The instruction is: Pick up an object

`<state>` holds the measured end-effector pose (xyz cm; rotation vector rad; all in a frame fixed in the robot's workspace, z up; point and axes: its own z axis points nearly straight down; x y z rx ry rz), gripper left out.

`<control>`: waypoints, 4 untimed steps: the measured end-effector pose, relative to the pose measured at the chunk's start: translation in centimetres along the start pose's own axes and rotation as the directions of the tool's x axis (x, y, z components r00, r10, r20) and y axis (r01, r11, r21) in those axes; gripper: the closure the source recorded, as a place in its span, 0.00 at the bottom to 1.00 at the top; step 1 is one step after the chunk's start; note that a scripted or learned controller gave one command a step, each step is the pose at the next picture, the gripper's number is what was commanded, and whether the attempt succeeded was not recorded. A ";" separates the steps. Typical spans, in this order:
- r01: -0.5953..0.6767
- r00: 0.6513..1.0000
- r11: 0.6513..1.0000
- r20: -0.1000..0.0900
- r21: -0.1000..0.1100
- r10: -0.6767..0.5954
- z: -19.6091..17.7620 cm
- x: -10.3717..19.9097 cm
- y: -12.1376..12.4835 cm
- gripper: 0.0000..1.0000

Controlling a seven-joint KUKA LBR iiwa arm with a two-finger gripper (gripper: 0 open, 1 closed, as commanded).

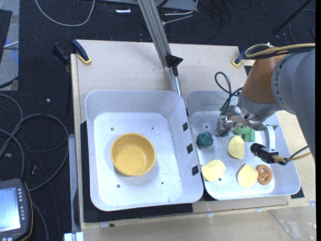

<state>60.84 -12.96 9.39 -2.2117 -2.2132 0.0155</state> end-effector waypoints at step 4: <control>0.005 1.000 1.000 0.006 -0.023 -0.005 -14.8 -0.3 1.3 1.00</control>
